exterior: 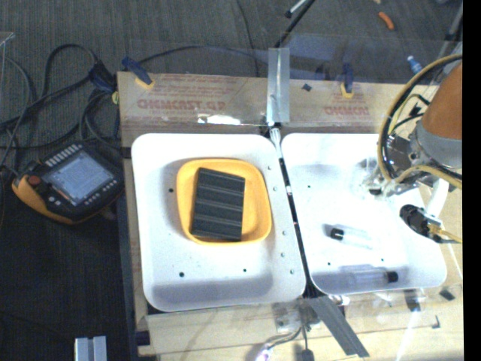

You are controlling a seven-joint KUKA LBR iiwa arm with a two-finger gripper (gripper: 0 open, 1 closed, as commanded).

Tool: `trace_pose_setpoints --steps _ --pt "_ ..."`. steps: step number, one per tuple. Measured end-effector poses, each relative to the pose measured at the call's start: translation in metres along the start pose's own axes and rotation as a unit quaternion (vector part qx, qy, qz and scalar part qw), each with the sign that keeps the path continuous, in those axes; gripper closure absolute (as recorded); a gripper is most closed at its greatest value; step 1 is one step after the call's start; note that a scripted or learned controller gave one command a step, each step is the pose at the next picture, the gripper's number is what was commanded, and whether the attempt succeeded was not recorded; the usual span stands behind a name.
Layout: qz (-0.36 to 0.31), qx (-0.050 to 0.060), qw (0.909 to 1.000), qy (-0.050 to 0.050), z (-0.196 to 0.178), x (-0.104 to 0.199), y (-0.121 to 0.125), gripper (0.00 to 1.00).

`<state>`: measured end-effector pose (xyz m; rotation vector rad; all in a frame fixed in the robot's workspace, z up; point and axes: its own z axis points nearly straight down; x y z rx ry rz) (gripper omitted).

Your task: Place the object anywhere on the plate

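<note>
Object: dark ribbed block (pixel 219 203) is seen lying on the yellow plate (pixel 185 186), left bin, long axis near-to-far.
Hand: hand (pixel 391 173) sits over the right bin, well right of the plate; grip state cannot be told.

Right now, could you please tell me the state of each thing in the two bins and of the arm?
Dark ribbed block: lying flat on the plate, apart from the arm.
Yellow plate: flat in the left bin, bearing the block.
Clear syringe: lying loose in the right bin.
Second syringe: lying near that bin's front wall.
Arm: over the right bin's right side.
</note>
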<state>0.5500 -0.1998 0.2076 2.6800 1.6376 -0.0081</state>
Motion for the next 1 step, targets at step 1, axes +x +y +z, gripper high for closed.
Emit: trace_pose_setpoints --steps 1 --pt "0.0 0.0 1.0 0.0 -0.0001 0.0001 0.0001 0.0"
